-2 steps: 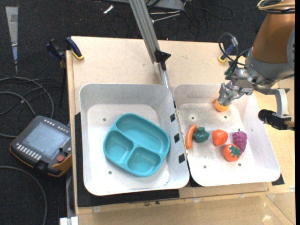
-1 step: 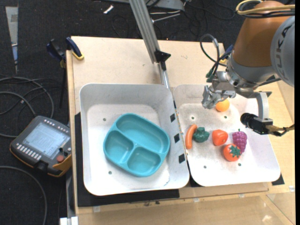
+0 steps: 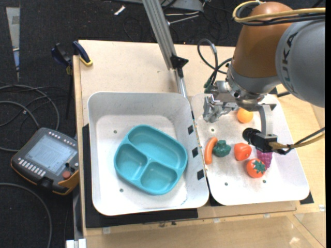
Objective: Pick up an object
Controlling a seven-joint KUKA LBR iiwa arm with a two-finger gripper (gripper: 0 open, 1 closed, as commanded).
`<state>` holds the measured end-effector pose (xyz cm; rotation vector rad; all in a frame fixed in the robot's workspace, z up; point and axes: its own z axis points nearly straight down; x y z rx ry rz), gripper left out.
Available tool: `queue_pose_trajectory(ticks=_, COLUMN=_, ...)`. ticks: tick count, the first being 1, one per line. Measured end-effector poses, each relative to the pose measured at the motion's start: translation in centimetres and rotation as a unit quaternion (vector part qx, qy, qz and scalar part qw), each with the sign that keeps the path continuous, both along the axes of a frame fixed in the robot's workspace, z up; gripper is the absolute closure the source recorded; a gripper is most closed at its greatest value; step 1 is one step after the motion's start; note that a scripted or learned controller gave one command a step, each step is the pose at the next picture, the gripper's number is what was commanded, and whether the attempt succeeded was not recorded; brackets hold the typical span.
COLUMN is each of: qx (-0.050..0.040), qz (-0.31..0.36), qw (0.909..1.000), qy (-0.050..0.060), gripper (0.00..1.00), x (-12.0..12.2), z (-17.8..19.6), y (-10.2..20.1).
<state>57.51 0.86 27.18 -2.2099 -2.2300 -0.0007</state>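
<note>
Hovering over the upper left part of the right shallow white bin [image 3: 289,187], my gripper [image 3: 213,112] hangs above bare bin floor with nothing between its metal parts; whether it stands apart or together I cannot tell from this slant. So the pick is not yet done: nothing is lifted, and the approach and grasp are all left. The nearest candidate, I judge, is the small orange carrot-shaped toy [image 3: 209,150] lying near the bin's left wall, just below me; its long axis runs roughly up and down the view, tilted slightly. Beside it sit a dark green broccoli-like toy [image 3: 222,148], a red-orange pepper-like toy [image 3: 242,151], a red strawberry toy [image 3: 255,168] and a round orange ball [image 3: 245,115]. The left white bin [image 3: 103,107] holds a teal sectioned plastic tray [image 3: 150,159].
</note>
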Motion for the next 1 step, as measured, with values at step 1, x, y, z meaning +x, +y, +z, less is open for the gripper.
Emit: queue_pose_trajectory(ticks=1, qx=0.0000, qz=0.000, qw=1.0000, qy=0.001, gripper=1.00, x=-2.09, z=-0.87, y=5.81)
